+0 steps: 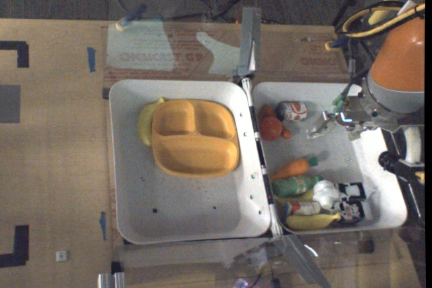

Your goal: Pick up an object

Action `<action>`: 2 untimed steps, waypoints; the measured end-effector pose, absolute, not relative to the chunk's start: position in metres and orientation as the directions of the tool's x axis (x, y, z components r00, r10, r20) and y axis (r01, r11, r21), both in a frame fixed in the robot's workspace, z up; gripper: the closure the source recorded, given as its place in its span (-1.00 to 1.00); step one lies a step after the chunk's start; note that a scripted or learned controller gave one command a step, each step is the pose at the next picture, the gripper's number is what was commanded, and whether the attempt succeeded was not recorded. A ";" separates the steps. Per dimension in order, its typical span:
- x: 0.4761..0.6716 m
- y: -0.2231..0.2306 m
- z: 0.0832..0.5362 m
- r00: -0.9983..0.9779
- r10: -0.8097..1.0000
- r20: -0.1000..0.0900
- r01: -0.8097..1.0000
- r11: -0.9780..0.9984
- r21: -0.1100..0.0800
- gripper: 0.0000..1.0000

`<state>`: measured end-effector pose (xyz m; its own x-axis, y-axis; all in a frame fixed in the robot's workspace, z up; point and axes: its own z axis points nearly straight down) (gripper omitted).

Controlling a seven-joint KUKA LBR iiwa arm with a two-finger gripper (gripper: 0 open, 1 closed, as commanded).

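Pick not yet made, judging by how things lie. Grey arm with orange band (399, 57) reaching in from 3 o'clock, metal two-finger gripper (327, 126) hanging over the right white bin (378, 219) near its 1 o'clock corner. Fingers: cannot tell whether wide or narrow; nothing seen between them.

Candidates all resting in that bin: small white can with red label (292, 110) and red round fruit (271, 127) at 11 o'clock, orange plastic carrot (294, 168) at centre, green bottle (295, 186), yellow banana (312, 220) and black-and-white carton (349, 202) toward 6 o'clock.

Left white bin (135, 212) carrying an orange divided plastic tray (195, 137) over a yellow item (145, 123).

Left to do: descend, close, lift.

Writing: reversed lettering on cardboard (148, 56) at 12 o'clock of the bench (54, 145), not legible; can label unreadable.
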<state>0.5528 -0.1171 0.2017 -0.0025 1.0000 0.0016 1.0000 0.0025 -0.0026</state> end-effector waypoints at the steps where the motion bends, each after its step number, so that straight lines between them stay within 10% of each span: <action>1: 0.544 -0.141 0.086 0.025 1.000 -0.001 1.000 -0.025 0.005 -1.00; 2: 0.629 -0.110 0.085 0.143 0.990 0.001 0.990 -0.143 -0.001 -1.00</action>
